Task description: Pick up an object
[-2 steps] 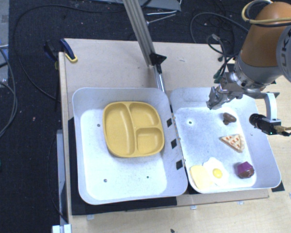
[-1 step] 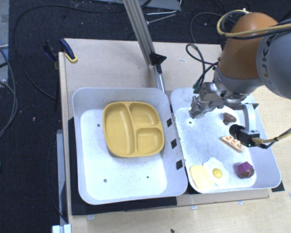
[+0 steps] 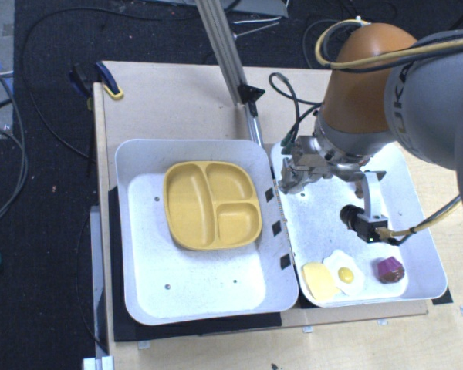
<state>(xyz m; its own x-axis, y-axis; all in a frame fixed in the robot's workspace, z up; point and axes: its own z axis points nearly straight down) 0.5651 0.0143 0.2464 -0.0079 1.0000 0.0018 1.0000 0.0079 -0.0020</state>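
We are eyeing the near end of the right bin (image 3: 316,223), where a yellow wedge (image 3: 318,280), a toy fried egg (image 3: 346,274) and a purple lump (image 3: 390,269) are lying; all are probably light, stiff and slick; the lump's sides are suiting a pinch best; farther back the gripper (image 3: 292,174) is hovering, and we cannot tell whether it is released or clenched.

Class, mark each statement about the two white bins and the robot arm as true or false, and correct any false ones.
1. The yellow divided plastic plate lies in the view's left white bin. True.
2. The toy fried egg lies on the plate. False: it lies in the right white bin, near its front edge.
3. The small purple object lies in the right bin. True.
4. The gripper is above the plate. False: it is over the right bin, close to that bin's left wall.
5. The pale yellow slab lies right beside the egg. True.
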